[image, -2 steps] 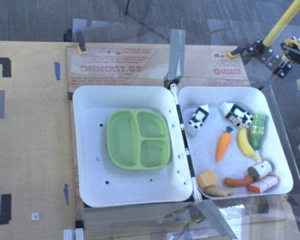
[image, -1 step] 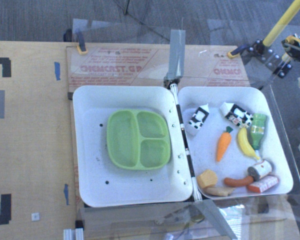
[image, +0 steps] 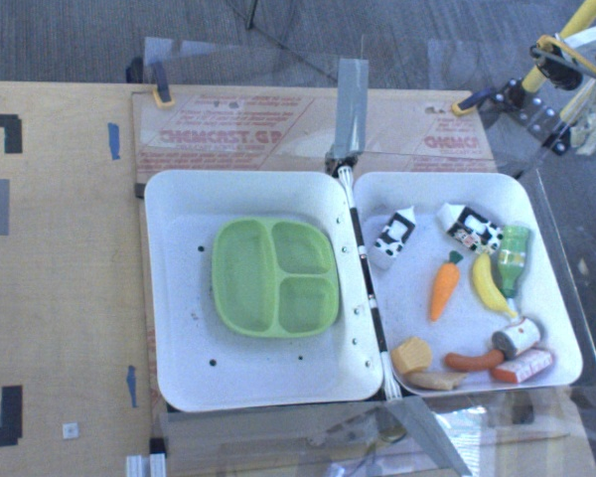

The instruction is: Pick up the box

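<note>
Over on the right side of the surface [image: 60,266] sits the right bin [image: 551,222], and it is full of toy food. The box [image: 524,366] is red and white. It lies flat in the near right corner of that bin, close to the rim. A small can [image: 517,336] lies just beside it, touching or almost touching. A red sausage [image: 472,360] lies to the left of the box, and then a piece of bread [image: 413,355] with a tan bit under it.

Higher up in the same bin are a yellow banana [image: 489,284], a green bottle [image: 513,254] and an orange carrot [image: 443,288]. Two cartons with black and white cow spots are there too, one carton [image: 392,237] by the middle wall and another carton [image: 474,230] near the bottle.

The left bin [image: 174,266] holds a green plate [image: 275,276] with three parts.

Up at the top right, past the bins, is some black and yellow gear that may be the hand [image: 521,92]. It is well apart from the box. It is too unclear there, so I cannot tell if the hand is wide or narrow. Nothing is touching the box from above.
</note>
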